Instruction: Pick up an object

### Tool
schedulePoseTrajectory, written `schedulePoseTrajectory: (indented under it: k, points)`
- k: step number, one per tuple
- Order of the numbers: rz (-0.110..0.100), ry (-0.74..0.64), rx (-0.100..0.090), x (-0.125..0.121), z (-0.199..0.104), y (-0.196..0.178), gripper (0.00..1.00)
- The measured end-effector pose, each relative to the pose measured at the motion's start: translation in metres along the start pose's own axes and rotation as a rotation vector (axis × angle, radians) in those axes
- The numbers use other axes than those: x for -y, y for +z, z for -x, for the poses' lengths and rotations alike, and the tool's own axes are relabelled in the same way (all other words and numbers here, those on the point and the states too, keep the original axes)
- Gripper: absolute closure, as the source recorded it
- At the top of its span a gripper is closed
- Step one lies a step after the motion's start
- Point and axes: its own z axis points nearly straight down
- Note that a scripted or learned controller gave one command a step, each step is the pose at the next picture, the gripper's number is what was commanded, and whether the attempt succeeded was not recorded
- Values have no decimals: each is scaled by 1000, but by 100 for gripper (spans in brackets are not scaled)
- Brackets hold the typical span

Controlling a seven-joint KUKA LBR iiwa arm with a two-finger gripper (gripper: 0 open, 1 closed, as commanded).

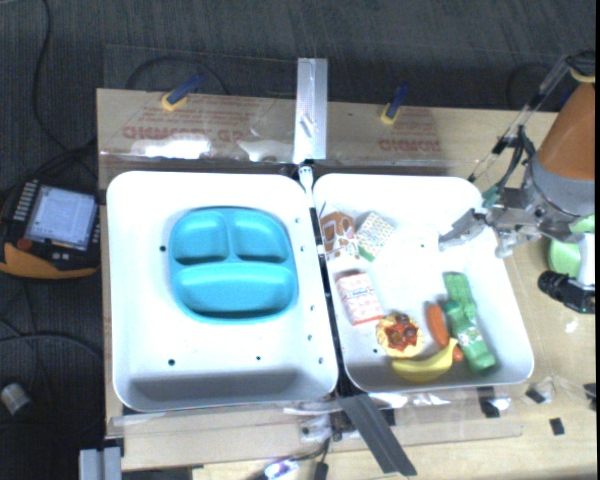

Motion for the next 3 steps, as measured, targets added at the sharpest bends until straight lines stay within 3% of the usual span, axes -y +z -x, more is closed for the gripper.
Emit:
schedulePoseTrajectory:
  k: [1, 2, 3]
  points:
    - [0, 213, -14, 21, 2, 100, 0]
    - [-4, 212, -11, 22, 3, 95, 100]
    - [-2, 253, 1, -32, -56, 9, 100]
